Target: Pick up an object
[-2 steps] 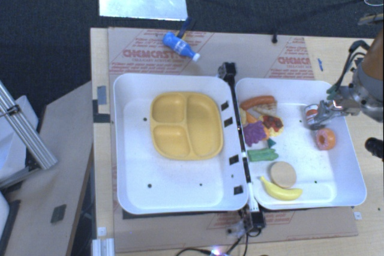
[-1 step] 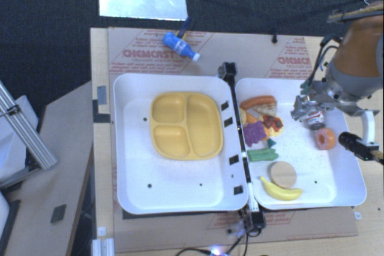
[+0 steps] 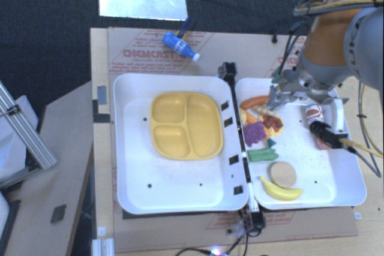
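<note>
Pincer (image 3: pixel 273 100): low over right bin (image 3: pixel 345 192), grip state cannot be told; hot dog (image 3: pixel 255 102) just left; grapes (image 3: pixel 255 132) below; banana (image 3: pixel 281 190) farther below.

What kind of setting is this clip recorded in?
Most likely a robotics lab bench set up for pick trials. Two shallow white bins sit side by side on cardboard; the right one holds toy food such as a banana, the left a yellow divided plate, under a grey-and-orange arm.
</note>
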Robot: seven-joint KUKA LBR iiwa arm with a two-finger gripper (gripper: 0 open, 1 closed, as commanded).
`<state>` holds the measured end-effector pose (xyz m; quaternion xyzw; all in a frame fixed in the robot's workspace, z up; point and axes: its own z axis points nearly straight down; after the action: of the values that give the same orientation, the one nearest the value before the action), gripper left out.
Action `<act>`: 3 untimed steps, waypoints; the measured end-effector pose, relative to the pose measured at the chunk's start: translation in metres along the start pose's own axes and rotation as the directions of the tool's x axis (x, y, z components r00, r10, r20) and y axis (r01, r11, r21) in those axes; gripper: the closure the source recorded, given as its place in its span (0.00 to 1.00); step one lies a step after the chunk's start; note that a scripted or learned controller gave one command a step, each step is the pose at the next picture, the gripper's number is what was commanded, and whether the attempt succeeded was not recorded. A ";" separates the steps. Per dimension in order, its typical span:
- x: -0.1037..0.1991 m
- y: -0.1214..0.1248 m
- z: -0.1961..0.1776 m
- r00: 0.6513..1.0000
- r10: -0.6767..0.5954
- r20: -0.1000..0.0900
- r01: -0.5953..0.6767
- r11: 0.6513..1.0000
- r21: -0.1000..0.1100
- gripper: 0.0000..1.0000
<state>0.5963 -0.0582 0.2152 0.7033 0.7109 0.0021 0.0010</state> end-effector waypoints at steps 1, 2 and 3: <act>0.053 0.022 0.007 1.000 0.000 -0.001 0.000 1.000 0.001 1.00; 0.114 0.040 -0.005 1.000 0.000 -0.002 0.000 1.000 0.000 1.00; 0.155 0.069 -0.017 1.000 0.002 -0.001 -0.002 1.000 -0.001 1.00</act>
<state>0.6636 0.0975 0.2329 0.7041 0.7100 0.0027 0.0011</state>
